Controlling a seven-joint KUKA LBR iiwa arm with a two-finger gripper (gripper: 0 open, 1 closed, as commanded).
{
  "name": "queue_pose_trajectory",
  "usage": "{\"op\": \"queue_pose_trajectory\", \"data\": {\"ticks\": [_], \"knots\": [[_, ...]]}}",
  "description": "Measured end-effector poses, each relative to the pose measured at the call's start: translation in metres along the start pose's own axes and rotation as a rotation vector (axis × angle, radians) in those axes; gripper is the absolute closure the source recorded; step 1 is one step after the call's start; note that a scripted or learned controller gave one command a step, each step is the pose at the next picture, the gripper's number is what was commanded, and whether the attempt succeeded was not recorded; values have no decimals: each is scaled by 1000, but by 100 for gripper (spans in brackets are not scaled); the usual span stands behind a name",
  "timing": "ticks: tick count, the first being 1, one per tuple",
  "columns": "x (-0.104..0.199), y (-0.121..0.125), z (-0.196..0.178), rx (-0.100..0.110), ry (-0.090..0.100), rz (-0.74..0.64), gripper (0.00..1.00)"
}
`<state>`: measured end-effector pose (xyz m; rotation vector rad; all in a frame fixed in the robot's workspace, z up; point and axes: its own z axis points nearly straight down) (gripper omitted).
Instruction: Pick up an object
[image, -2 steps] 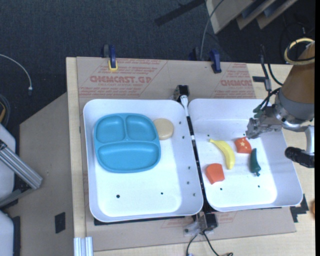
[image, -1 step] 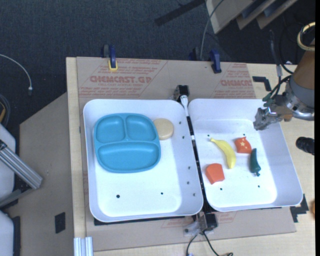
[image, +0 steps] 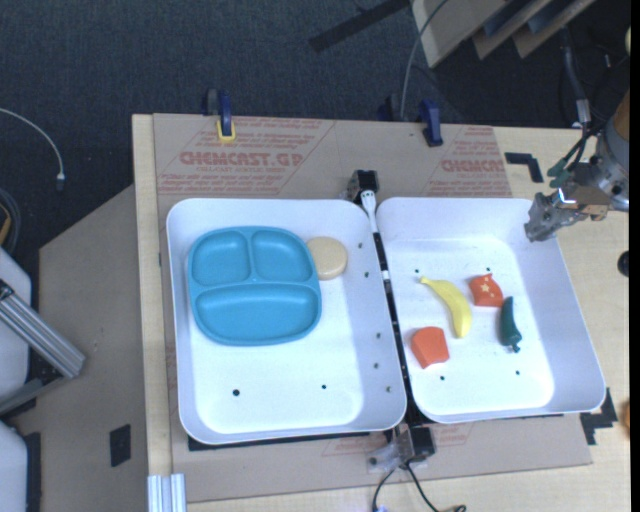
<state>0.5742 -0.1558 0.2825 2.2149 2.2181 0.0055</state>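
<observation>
We are taking the yellow banana (image: 449, 304) as our landmark; it is lying near the middle of the right bin (image: 560, 395). Just right of it a red strawberry-like piece (image: 486, 290) and a dark green pepper (image: 510, 325) are resting, and an orange block (image: 430, 347) is sitting just below-left. Nothing is covering them. Left of the banana, the left bin (image: 270, 415) is holding a blue divided plate (image: 255, 284) with a beige disc (image: 327, 257) touching its edge. The gripper (image: 541, 222) is hovering up-right of the banana at the bin's rim; we cannot tell how its claw stands.
</observation>
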Motion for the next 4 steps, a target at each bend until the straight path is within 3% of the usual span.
{"op": "queue_pose_trajectory", "data": {"ticks": [3, 4], "knots": [[157, -1, 38, 10, 5, -4, 100], [211, -25, 41, 11, 5, -5, 100]]}}
